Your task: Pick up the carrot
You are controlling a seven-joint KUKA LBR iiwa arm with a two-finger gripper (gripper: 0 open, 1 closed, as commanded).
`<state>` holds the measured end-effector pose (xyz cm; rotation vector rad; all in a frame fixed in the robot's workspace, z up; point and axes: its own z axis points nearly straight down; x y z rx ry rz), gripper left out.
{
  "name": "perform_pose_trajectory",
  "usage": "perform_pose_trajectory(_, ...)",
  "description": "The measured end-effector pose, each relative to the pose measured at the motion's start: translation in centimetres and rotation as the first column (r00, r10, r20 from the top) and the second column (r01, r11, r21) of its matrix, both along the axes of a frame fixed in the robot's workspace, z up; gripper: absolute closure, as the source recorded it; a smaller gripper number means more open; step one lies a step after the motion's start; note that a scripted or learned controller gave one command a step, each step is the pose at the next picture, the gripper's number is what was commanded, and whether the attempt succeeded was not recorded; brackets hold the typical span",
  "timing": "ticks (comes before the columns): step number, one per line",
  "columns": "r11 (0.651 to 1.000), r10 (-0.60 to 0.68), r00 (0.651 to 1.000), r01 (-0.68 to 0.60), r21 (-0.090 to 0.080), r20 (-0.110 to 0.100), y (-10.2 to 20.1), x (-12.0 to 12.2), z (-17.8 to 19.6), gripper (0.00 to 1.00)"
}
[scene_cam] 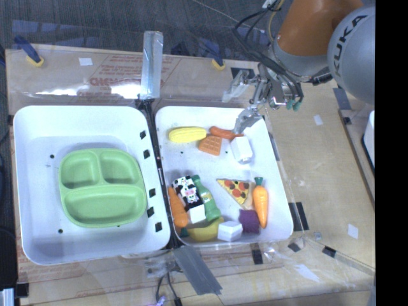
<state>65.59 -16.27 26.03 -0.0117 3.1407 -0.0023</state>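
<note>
Arm: grey arm point(347, 37) with an orange band, reaching in from the right, over the far right corner of the right bin.
Gripper: gripper point(247, 116) hung at the far edge of the right bin, its tip just above the white block and the sausage; how far it was open could not be told, and nothing was seen in it.
Carrot: carrot point(260, 199) lay in the right bin near the right wall, green top toward the far side, just right of the pizza slice, touching the purple block.
Right bin: right bin point(275, 171) held many toy foods.
Far group: corn cob point(187, 134), sausage point(222, 132), orange wedge point(211, 146), white block point(241, 149), close together.
Near group: pizza slice point(234, 190), purple block point(249, 222), white cube point(229, 231), banana point(203, 233), cow-print carton point(187, 192), green bottle point(205, 199), and a second orange stick point(178, 209) along the left wall.
Left bin: left bin point(38, 234) held a green divided plate point(101, 187), lying flat in the middle.
Bench: bench point(319, 171) under both bins.
</note>
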Motion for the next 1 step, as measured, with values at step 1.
perform_pose_trajectory(1, 0.976, 0.218, 0.976, -0.218, 0.004, -0.006, -3.3, -4.65, -11.65, 0.0)
